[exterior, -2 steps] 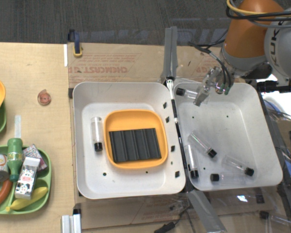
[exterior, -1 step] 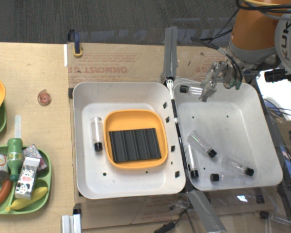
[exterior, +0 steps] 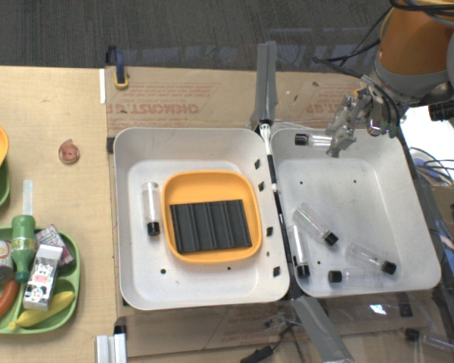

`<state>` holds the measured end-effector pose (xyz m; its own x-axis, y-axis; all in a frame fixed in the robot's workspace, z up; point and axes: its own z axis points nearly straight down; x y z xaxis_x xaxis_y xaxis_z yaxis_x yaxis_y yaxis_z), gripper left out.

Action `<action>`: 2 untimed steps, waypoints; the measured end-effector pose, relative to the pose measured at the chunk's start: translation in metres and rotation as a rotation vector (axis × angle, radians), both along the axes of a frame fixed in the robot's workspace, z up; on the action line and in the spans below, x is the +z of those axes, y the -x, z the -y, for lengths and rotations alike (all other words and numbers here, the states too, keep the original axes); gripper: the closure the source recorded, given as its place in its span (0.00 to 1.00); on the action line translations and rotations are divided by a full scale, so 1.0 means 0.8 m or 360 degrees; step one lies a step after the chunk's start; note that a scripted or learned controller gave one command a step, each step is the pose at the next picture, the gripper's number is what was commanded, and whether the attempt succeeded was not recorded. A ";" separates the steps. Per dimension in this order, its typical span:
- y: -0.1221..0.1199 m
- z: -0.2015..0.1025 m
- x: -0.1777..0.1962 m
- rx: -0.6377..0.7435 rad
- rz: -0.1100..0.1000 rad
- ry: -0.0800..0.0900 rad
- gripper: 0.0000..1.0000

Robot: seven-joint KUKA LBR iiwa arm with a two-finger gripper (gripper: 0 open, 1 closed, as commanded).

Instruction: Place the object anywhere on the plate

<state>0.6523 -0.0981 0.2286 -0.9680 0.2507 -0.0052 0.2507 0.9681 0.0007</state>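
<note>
A clear tube (exterior: 150, 209) with a black cap lies in the left bin (exterior: 129, 278), just left of the orange plate (exterior: 210, 187), its long axis running front to back, cap nearer, while the gripper (exterior: 340, 141), jaw state unclear, hovers over the right bin (exterior: 416, 271).

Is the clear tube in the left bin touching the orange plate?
Apart. In the camera view, a thin strip of white bin floor shows between the tube and the left rim of the orange plate.
</note>
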 end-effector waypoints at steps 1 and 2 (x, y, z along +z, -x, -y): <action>-0.002 0.040 -0.039 0.0235 -0.0004 -0.0001 1.00; -0.001 0.072 -0.032 0.0460 0.0000 0.0001 1.00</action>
